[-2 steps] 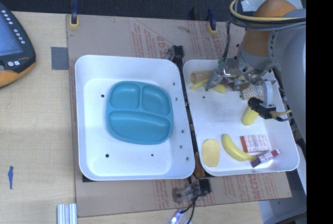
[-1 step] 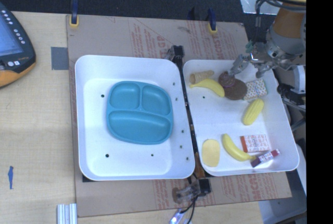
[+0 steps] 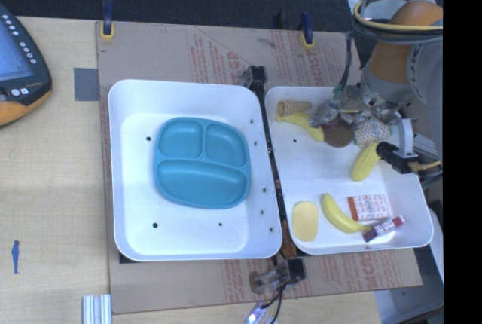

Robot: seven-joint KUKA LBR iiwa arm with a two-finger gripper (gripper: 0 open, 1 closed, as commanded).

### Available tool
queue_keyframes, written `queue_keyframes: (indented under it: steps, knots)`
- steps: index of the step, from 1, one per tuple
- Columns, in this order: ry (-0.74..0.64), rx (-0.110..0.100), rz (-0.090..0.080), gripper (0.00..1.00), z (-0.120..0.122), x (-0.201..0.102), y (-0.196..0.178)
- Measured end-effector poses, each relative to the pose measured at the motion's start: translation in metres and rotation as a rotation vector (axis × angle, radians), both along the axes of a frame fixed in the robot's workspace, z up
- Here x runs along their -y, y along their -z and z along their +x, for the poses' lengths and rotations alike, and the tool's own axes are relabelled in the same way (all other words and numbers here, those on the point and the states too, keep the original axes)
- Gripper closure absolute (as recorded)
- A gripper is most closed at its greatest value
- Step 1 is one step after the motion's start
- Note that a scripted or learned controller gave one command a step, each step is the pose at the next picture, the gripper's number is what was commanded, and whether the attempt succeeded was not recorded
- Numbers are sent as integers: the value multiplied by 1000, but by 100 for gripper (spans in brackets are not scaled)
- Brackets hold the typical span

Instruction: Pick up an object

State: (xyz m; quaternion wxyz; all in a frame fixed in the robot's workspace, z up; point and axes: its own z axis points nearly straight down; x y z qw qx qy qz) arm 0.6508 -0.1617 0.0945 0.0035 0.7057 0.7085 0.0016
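The arm's gripper [image 3: 348,113] is down low over the far end of the right bin [image 3: 422,238], right in the clutter beside a brown lump [image 3: 339,136], which looks like the target; whether the jaws are spread or pinching, I cannot tell. Count it up: three bananas [image 3: 340,215], one pale yellow disc [image 3: 305,220], one red-and-white packet [image 3: 368,206]. On the desk's left bin [image 3: 120,164] sits one blue divided plate [image 3: 202,163], out of play.
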Motion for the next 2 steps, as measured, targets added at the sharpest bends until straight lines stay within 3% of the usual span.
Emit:
queue_keyframes:
  steps: [1, 2]
  knots:
    - [-5, -6, 2, 0, 7, -54, -14]
    - [-4, -9, 1, 100, 6, -50, -24]
